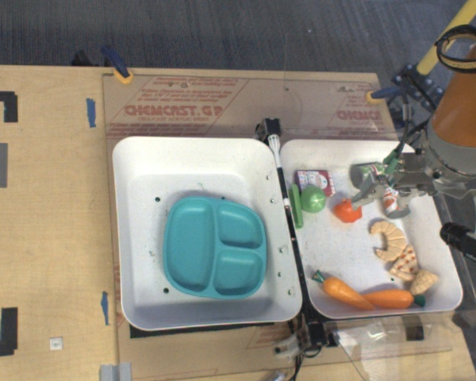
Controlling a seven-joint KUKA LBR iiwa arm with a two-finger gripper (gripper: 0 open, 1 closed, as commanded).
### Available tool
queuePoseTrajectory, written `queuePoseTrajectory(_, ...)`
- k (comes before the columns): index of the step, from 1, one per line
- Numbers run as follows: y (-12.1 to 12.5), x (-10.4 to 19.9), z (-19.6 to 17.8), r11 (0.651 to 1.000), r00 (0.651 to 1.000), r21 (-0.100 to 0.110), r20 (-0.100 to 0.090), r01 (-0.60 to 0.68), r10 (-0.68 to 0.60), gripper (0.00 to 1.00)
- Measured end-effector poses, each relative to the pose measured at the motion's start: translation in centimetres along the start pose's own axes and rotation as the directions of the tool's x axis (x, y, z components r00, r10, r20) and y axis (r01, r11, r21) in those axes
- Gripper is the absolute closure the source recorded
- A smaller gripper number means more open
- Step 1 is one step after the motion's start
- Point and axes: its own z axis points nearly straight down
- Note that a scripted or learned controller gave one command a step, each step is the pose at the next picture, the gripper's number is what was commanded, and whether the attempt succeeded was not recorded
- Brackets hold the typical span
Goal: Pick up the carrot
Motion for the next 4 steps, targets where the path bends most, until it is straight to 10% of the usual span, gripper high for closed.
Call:
queuePoseTrajectory(1, -2.7, 4.8, 7.1, 0.877, 0.877, 0.001, -0.002, 0.480, -0.480, 0.00)
queuePoseTrajectory(2, -4.9, -2.3, 15.8, 0.859, 0.859, 0.007, -0.002, 0.512, -0.512, 0.00)
queuePoseTrajectory(3, 0.2, -2.2, 7.0, 0.826, 0.826, -0.011, 0.011, 0.564, -0.564, 0.00)
queuePoseTrajectory(4, 2.0, -6.7, 15.7, 0.833, 0.833, -0.008, 0.008, 0.553, -0.553, 0.00)
